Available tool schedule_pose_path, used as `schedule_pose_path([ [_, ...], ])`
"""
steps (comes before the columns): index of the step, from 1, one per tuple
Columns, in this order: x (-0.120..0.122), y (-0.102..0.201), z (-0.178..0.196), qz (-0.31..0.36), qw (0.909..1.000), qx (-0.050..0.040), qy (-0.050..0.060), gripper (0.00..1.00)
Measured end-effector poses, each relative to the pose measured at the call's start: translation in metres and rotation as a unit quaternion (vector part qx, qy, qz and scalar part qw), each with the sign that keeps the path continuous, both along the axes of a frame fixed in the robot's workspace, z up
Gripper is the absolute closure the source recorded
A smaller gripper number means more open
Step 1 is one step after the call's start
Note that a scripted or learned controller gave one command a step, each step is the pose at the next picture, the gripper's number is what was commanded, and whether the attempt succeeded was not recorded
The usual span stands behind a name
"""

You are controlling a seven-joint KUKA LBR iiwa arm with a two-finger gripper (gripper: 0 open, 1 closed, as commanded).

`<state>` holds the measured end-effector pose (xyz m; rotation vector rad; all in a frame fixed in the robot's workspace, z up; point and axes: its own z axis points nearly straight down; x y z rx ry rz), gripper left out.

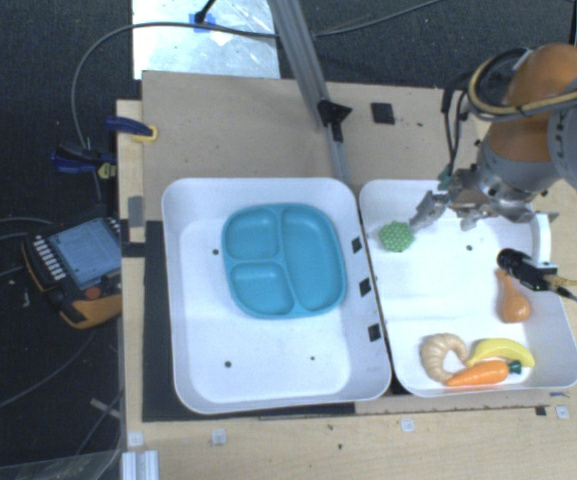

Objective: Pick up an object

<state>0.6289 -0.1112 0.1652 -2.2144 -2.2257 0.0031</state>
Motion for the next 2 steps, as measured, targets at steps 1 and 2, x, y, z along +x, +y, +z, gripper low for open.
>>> schedule_pose_path([
  [1, 0.000, 0.008, -0.060, 0.001, 1.0000, 0.0001, 0.000, 0.00],
  [2, 0.007, 0.006, -0.070, -0.001, 0.9999, -0.0008, -0.010, 0.00],
])
